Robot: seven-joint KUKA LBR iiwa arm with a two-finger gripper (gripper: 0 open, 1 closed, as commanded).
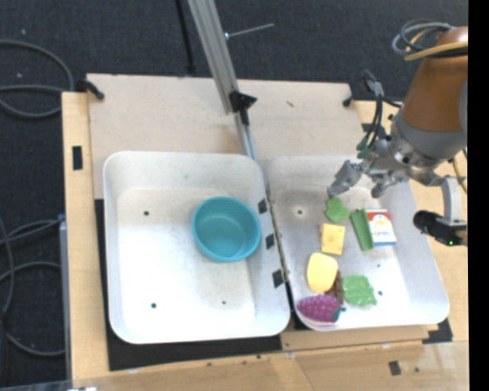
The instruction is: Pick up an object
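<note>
My gripper (360, 182) hangs over the back part of the right bin (407, 300), fingers spread apart and nothing between them. Just below it lie a small round green piece (337, 211), a green stick (361, 229) and a small white, red and blue box (381, 227). Further toward the front sit a yellow block (332, 239), a yellow lemon-like item (321, 272), a leafy green item (359, 291) and purple grapes (319, 307).
A blue bowl (225, 228) stands in the left bin (138, 300). A slanted metal pole (216, 47) rises from behind the divider between the bins. The arm's orange and grey body (432, 96) occupies the right side.
</note>
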